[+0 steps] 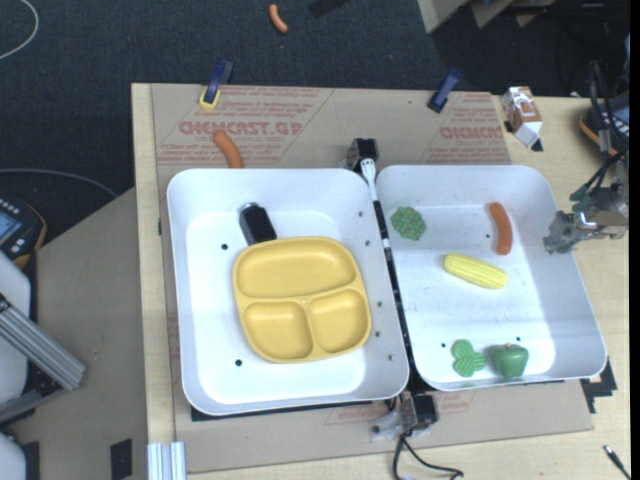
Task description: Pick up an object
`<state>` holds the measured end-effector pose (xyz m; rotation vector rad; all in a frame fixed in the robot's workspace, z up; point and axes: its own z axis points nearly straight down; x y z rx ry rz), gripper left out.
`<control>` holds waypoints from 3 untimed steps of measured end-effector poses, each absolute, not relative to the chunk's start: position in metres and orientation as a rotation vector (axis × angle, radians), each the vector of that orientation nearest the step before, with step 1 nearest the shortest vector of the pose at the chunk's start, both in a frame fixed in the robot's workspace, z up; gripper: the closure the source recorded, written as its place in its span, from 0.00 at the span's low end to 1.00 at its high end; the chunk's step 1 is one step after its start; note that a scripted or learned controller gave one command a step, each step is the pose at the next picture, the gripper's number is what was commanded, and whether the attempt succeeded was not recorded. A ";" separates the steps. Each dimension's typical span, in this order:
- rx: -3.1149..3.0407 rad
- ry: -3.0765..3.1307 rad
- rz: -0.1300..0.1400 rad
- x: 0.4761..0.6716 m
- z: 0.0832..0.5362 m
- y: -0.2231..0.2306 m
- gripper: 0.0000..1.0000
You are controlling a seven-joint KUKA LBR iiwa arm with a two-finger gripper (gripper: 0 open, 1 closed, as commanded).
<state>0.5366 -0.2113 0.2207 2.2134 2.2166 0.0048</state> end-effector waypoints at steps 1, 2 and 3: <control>2.211 2.226 0.006 0.567 0.230 -0.165 1.00; 2.211 2.225 0.007 0.610 0.237 -0.127 1.00; 2.213 2.226 0.005 0.650 0.219 -0.080 1.00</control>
